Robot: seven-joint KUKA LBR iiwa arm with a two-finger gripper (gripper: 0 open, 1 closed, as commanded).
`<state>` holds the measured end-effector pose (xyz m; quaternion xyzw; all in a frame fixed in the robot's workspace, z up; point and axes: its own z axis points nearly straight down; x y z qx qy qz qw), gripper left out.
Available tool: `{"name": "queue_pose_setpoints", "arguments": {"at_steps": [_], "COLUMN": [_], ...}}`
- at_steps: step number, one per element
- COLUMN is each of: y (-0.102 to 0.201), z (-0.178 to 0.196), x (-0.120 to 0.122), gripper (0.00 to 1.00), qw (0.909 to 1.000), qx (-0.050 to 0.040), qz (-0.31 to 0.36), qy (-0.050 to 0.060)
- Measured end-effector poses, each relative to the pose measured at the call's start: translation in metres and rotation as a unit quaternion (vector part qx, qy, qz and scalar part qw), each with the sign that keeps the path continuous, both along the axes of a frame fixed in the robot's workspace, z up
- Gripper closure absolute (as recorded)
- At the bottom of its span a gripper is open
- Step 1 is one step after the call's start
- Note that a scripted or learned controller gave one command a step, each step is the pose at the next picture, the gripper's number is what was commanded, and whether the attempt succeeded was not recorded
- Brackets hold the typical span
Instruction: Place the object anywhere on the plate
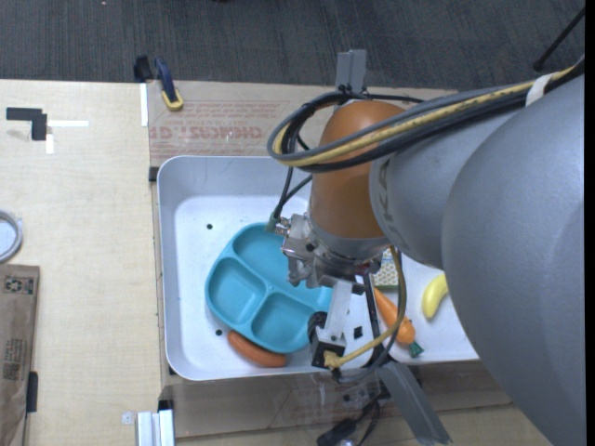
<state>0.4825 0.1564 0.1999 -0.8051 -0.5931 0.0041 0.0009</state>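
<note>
Camera view: gripper above right rim of blue plate

Glossy blue plastic plate (smooth) in matt white bin.

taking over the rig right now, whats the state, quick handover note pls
Gripper: hangs over the right edge of the blue plate. This view does not show whether it is open or shut, and nothing is seen in it.
Plate: lies in the white bin, left of the arm.
Objects: an orange-red sausage lies on the bin floor against the plate's lower rim. A carrot and a yellow banana lie to the arm's right.
Done: nothing lies on the part of the plate that shows.
Left: grasp an object and set it on the plate.
</note>
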Motion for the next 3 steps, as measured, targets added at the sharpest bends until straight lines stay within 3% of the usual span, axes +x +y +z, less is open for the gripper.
{"name": "queue_pose_setpoints", "arguments": {"at_steps": [1,2,3], "y": [0.0,-0.001,0.06], "z": [0.0,0.007,0.012], "x": [0.0,0.001,-0.005], "gripper": [0.0,1.0,1.0], "qw": [1.0,1.0,0.9996], "qx": [0.0,-0.0017,-0.0004], "qz": [0.0,-0.001,0.028], "qy": [0.0,0.002,-0.001]}}
